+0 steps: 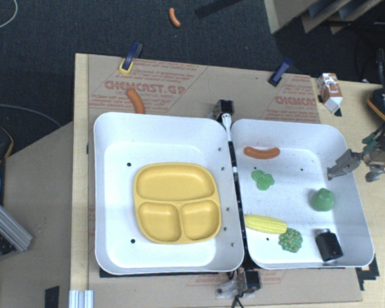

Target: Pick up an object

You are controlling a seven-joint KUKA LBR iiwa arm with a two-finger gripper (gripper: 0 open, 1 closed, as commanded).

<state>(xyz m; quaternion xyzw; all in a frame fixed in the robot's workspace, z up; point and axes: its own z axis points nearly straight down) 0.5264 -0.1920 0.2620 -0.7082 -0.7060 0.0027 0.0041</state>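
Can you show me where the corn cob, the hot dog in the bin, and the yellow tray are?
corn cob (266, 224), camera view, middle of the cob.
hot dog (262, 151), camera view, centre of the sausage.
yellow divided tray (176, 182), camera view, floor of its large top compartment.

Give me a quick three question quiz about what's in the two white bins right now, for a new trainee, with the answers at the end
1. True or false: the yellow divided plate lies in the left bin.
2. Which item lies nearest the corn cob in the right bin? A) the sausage B) the broccoli floret C) the black block
3. Fill in: the round green item lies nearer the bin's ____ wall, left or right as the camera sees it.

Key: 1 true. 2 B. 3 right.
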